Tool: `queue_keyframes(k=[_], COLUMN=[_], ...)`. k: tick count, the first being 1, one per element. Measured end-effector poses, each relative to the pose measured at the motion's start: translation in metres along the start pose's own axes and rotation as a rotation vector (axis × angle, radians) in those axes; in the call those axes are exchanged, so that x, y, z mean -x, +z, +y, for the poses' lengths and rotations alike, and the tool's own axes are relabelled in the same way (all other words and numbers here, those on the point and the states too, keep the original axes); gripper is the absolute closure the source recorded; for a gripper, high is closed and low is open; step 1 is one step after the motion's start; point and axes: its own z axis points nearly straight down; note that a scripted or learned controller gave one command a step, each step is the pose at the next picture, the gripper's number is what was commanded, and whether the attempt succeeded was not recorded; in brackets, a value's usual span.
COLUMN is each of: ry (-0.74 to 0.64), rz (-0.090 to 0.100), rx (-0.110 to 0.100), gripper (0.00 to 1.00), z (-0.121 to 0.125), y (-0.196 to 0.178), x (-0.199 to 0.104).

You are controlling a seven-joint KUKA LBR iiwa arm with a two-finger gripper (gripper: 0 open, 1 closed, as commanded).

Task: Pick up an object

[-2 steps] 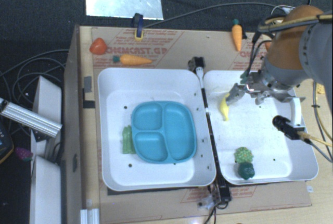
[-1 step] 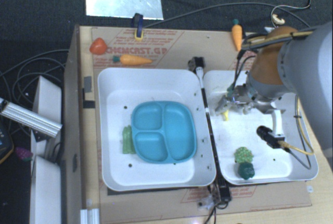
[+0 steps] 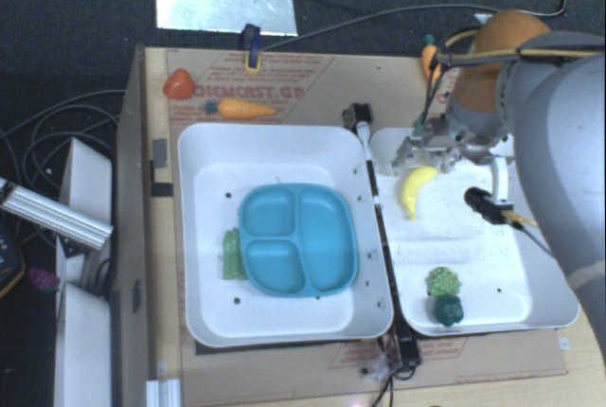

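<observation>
In the camera view we look down at a slant on two white bins set side by side, the left bin (image 3: 204, 206) and the right bin (image 3: 530, 291), with the grey arm (image 3: 559, 140) reaching in from the right, its orange band (image 3: 497, 50) above the wrist. The gripper (image 3: 431, 151) hangs low over the far end of the right bin, just above a yellow banana (image 3: 414, 189); whether it touches the fruit, or how wide it is set, we cannot tell, since the wrist hides that part from this angle. We judge the banana to be the likely target, simply because the tool sits right over its upper end. Nearer the front of the same bin lie a green broccoli piece (image 3: 441, 281) and a darker green object (image 3: 447, 309), touching or nearly so, well apart from the gripper. In the left bin a blue divided plate (image 3: 298, 238) rests flat, with a green piece (image 3: 232, 254) tucked against its left edge. Outside the bins, on the brown board, we see a carrot (image 3: 246, 109) and a red-orange toy (image 3: 179, 84), out of easy reach. Nothing is lifted yet, as far as we can judge.
</observation>
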Motion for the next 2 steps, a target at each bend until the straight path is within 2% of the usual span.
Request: queue_keyframes(k=[1, 2], ry=[-0.005, -0.005], rz=[-0.001, -0.001], rx=[0.003, 0.002], gripper=[1.0, 0.0], z=[0.0011, 0.0009], y=[-0.0114, -0.011], x=[-0.0002, -0.0003])
